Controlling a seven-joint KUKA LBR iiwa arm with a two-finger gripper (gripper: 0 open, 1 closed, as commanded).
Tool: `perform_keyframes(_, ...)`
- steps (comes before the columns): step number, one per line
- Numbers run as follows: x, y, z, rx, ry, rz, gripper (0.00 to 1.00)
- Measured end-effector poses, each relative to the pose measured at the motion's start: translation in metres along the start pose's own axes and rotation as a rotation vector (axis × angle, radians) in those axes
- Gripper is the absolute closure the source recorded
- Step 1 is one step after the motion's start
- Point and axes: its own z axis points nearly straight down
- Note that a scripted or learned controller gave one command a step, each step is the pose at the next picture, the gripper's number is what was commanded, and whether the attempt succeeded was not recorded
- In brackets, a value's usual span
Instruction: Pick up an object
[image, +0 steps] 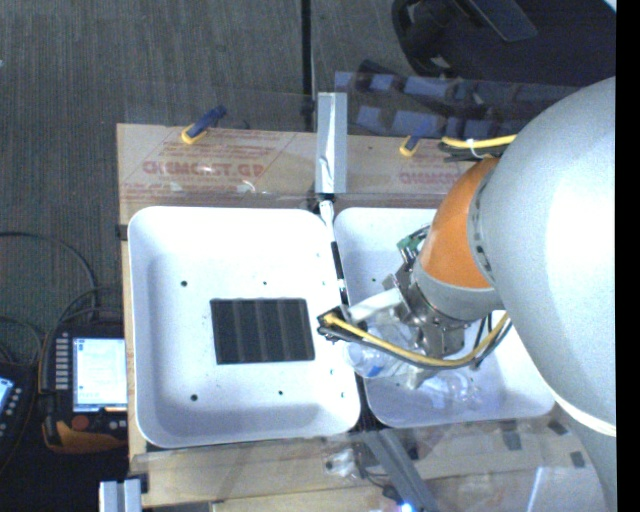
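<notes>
My wrist hangs over the right white bin (372, 236); crumpled clear plastic items (440, 388) lie just below it, toward the near rim.

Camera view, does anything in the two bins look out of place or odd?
Nothing stands out. A dark ribbed panel lies flat in the left bin; the arm reaches down into the right bin over clear, crumpled-looking items.

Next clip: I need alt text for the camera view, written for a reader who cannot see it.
A grey robot arm with an orange band reaches from the right down into the right white bin, over some clear, crumpled-looking items. The left white bin holds a dark ribbed rectangular panel.
</notes>
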Motion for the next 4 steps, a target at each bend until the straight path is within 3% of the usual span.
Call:
perform_keyframes(1,0.000,0.000,-0.008,0.003,-0.005,0.000,1.00)
perform_keyframes(2,0.082,-0.005,-0.040,0.000,0.003,0.031,1.00)
perform_keyframes(3,0.063,0.082,-0.001,-0.003,0.000,-0.010,1.00)
perform_keyframes(4,0.063,0.081,-0.001,-0.004,0.000,-0.011,0.00)
